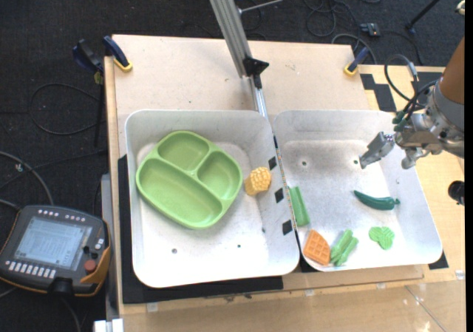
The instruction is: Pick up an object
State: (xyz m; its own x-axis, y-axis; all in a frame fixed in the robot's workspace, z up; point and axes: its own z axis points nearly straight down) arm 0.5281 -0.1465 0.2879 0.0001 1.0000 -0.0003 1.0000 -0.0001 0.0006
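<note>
My gripper [392, 154] hangs over the right bin [325, 134] near its right side. It is open, its two fingers spread wide with nothing between them. Just below it on the bin floor lies a dark green chili [375, 200]. Nearer the front edge sit a small green leafy piece [381, 236], green pea pods [342, 247] and an orange waffle [317, 247]. A green stick [298, 205] lies along the bin's left wall. In the left bin [148, 131] a yellow corn piece [257, 180] rests beside a green divided plate [188, 177].
A slanted metal pole [229, 16] crosses the back of the bench above the seam between the bins. Clamps [118, 53] grip the board's back corners. A teach pendant [52, 245] lies off the bench at the lower left.
</note>
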